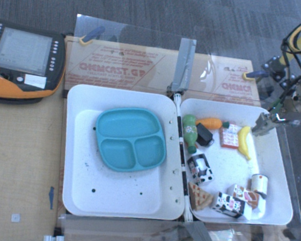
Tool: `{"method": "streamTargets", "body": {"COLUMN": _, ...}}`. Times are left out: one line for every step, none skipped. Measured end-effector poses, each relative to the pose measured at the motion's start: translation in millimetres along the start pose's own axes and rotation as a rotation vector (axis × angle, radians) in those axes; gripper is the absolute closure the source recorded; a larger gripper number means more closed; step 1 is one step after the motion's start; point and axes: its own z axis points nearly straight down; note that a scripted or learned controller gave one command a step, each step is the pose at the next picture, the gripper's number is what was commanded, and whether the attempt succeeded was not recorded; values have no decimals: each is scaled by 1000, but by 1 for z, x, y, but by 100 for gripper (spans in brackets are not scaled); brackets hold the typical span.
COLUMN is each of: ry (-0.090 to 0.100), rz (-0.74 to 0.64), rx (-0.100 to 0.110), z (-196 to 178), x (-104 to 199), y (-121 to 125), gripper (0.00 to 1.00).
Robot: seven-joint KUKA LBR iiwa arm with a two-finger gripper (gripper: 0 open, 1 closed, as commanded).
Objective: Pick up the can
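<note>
The can (259,184) is a small white cylinder with a reddish band. It lies near the right wall of the right bin (284,176), above a cluster of small cartons. My gripper (261,125) hangs over the bin's upper right corner, just right of the banana (244,142). It is well above the can and apart from it. Nothing shows held at its tip.
The right bin also holds a green bottle (189,131), a carrot (210,122), a black block (204,134), a red-and-white box (228,136), cow-patterned cartons (230,205) and a pizza slice (200,197). A teal divided plate (130,139) lies in the left bin. A teach pendant (22,62) sits far left.
</note>
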Motion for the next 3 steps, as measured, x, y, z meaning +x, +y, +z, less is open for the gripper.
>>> {"method": "streamTargets", "body": {"ry": 0, "rz": 18, "rx": 0, "z": 36, "x": 60, "y": 10, "gripper": 100}}
{"method": "streamTargets", "body": {"ry": 0, "rz": 19, "rx": 0, "z": 36, "x": 59, "y": 10, "gripper": 0}}
{"method": "streamTargets", "body": {"ry": 1, "rz": -9, "rx": 1, "z": 152, "x": 13, "y": 3, "gripper": 0}}
